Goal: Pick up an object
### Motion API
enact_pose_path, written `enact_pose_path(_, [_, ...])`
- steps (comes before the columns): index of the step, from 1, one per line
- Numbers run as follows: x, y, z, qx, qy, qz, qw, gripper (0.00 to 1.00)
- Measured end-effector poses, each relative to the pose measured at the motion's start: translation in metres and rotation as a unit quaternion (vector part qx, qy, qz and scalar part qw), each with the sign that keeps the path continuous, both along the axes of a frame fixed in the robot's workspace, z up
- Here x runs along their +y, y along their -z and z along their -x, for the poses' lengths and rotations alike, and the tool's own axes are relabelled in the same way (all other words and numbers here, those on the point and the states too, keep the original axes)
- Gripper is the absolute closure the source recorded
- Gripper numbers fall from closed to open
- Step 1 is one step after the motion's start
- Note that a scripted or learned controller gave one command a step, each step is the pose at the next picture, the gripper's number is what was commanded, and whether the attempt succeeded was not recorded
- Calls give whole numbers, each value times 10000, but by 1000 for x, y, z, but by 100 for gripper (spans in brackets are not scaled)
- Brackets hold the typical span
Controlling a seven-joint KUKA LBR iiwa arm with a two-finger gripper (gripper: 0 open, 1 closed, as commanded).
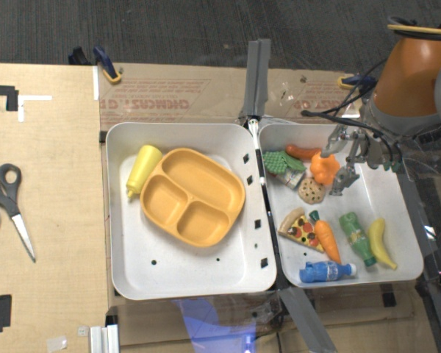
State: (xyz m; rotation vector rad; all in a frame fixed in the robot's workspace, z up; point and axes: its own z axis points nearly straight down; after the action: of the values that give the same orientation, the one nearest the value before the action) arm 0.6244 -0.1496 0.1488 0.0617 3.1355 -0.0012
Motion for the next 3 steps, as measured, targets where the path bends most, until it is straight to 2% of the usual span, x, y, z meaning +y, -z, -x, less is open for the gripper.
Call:
enact_pose_path(1, [1,55,-9,1,297,-4,9996,0])
enact_pose_path(2, [1,42,-12,-45,289,8,9996,100])
enact_pose_path(3, [-12,-105,16,-4,-268,3,9996,100])
